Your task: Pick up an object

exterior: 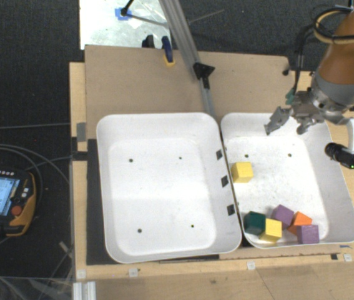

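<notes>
My gripper (290, 124) hangs over the far end of the right bin (326, 180), its two grey fingers spread apart with nothing between them. A yellow cube (242, 172) lies alone near the bin's left wall, well below and left of the gripper. At the bin's near end sits a cluster: a dark green block (255, 221), a second yellow block (272, 229), a purple block (283, 215), an orange block (301, 219) and another purple block (308, 234).
The left bin (111, 167) lies beside the right one, joined by black clips (225, 181). A metal pole (183, 36) slants across the back of the bench. A teach pendant (2, 195) rests at the far left.
</notes>
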